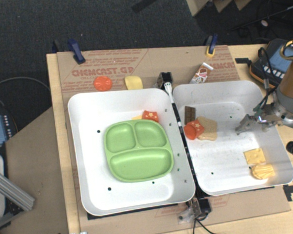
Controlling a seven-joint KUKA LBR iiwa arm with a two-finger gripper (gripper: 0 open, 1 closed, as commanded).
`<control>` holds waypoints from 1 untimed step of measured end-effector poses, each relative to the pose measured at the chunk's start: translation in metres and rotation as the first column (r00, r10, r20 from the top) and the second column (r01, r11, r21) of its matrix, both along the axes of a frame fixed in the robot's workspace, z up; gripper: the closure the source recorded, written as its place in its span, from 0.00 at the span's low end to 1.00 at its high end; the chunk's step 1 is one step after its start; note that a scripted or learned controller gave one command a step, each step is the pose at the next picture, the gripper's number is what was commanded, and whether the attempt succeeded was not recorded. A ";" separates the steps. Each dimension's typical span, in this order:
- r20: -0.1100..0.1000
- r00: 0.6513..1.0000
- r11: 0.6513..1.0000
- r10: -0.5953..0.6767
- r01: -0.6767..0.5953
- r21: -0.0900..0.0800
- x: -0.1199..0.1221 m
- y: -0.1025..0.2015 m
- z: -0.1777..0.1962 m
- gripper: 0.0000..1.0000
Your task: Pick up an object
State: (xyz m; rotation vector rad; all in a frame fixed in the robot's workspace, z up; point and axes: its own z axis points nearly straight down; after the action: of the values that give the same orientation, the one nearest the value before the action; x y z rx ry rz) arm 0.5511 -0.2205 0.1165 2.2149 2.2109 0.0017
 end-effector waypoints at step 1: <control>0.009 1.000 1.000 0.006 -0.006 0.000 0.063 -0.004 0.115 0.00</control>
State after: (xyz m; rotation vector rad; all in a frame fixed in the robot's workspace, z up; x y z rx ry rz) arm 0.6139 -0.2243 0.2314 2.2044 2.2130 0.0117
